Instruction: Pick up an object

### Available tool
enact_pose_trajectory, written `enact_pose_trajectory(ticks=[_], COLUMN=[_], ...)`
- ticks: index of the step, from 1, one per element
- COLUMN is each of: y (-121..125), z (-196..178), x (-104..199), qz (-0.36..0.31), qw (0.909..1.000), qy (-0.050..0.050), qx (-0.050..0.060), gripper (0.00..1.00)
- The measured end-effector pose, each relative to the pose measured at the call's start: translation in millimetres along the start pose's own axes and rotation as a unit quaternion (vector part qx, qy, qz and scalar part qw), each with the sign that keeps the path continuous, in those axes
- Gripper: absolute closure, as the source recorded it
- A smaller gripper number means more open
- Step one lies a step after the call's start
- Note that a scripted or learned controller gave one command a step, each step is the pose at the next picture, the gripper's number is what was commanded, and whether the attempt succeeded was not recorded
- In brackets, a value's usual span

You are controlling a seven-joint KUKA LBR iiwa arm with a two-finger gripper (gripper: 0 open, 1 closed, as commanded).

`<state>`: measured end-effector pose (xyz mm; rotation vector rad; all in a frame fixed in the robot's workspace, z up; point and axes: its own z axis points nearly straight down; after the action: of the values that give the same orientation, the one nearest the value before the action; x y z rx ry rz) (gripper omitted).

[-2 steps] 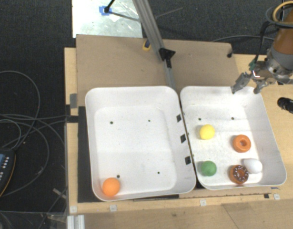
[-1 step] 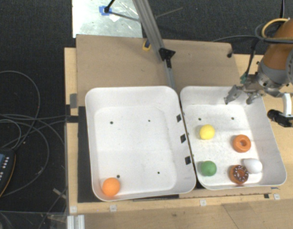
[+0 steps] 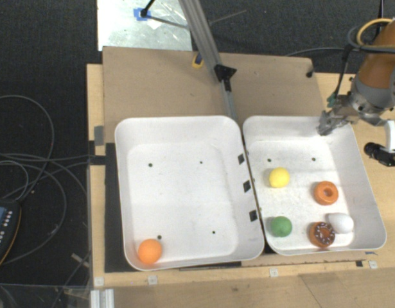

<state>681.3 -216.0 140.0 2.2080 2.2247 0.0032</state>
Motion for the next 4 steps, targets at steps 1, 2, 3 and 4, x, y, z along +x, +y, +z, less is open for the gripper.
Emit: enact_pose_trajectory(ticks=[1,2,3,4], y=[-6.3,-4.2,-25.7,-47.0], z=[-58.2,-104.3,-111.9,-120.2], x=[4.1,3.5,43.8,94.2], qz=[0.002,0.001,-0.001,-0.001], qw=[1.0000,1.0000,1.0000,1.0000], qy=[0.000,0.000,0.002,0.003], qx=[-0.001,-0.001,0.002,0.003], gripper=[1.00,1.00,1.00,1.00])
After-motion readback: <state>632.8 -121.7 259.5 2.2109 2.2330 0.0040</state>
